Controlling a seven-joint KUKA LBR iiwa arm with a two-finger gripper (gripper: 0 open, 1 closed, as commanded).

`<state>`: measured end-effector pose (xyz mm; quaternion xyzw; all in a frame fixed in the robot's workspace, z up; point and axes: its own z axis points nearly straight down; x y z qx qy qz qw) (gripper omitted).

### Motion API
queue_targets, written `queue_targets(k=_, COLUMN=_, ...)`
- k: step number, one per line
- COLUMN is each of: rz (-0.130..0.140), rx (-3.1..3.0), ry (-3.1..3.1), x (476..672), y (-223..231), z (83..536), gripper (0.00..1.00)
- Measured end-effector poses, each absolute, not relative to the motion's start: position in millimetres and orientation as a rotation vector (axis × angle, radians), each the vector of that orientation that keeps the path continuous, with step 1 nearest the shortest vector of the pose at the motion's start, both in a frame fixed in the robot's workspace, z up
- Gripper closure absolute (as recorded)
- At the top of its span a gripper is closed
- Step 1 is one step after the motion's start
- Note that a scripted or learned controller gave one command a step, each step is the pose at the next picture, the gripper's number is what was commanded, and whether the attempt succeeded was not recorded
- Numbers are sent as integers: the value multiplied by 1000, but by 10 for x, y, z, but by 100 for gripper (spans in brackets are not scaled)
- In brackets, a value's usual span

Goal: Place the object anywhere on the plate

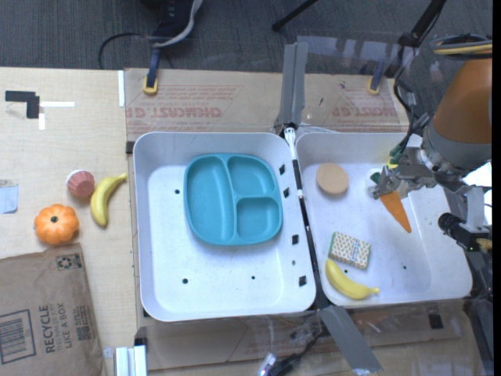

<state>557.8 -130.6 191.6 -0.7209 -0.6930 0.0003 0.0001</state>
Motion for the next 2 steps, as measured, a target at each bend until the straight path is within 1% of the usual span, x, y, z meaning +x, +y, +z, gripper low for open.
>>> queue_targets(k=1, rz=3, rx=-2067, ry=-2366, x=5796, y=-532, z=1911, gripper=100)
queue_targets(k=2, rz=3, rx=-1998, ry=-2424, x=5926, y=236, z=2151, gripper=100)
